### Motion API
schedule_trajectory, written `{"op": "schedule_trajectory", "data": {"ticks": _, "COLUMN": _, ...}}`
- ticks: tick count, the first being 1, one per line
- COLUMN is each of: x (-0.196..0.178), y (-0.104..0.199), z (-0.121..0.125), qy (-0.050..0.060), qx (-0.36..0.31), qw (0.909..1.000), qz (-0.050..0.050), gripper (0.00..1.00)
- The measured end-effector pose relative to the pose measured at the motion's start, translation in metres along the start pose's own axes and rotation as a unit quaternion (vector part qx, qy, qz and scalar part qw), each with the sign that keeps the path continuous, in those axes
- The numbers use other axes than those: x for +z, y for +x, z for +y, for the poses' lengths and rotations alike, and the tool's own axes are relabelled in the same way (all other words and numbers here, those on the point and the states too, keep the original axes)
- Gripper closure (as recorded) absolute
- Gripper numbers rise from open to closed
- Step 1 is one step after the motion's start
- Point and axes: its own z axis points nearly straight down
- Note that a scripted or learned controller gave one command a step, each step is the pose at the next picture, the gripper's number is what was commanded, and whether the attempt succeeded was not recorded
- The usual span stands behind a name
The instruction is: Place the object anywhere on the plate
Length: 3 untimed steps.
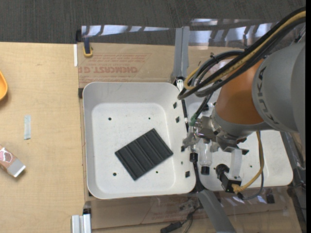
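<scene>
A dark ribbed rectangular plate (144, 154) lies flat and skewed in the left white bin (97, 130), toward its lower middle. My gripper (209, 155) hangs under the orange wrist band over the left side of the right bin (272, 174), just past the wall between the two bins. The wrist and its cables cover much of the right bin's floor, hiding whatever lies beneath.
The grey arm (286, 91) fills the upper right, with yellow and black cables looping around it. On the wooden bench to the left lie an orange item (2, 89), a small grey strip (27, 127) and a pink-and-white wrapper (10, 163). Cardboard (121, 64) sits behind the bins.
</scene>
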Motion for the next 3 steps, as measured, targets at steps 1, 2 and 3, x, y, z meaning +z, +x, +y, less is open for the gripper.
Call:
{"op": "schedule_trajectory", "data": {"ticks": 1, "x": -0.087, "y": 0.028, "z": -0.007, "qy": -0.001, "qx": -0.021, "qw": 0.9998, "qz": -0.001, "gripper": 1.0}}
{"op": "schedule_trajectory", "data": {"ticks": 2, "x": -0.074, "y": 0.08, "z": -0.02, "qy": 0.0, "qx": 0.147, "qw": 0.9891, "qz": -0.002, "gripper": 1.0}}
{"op": "schedule_trajectory", "data": {"ticks": 3, "x": -0.074, "y": 0.08, "z": -0.02, "qy": 0.0, "qx": 0.148, "qw": 0.989, "qz": -0.002, "gripper": 0.0}}
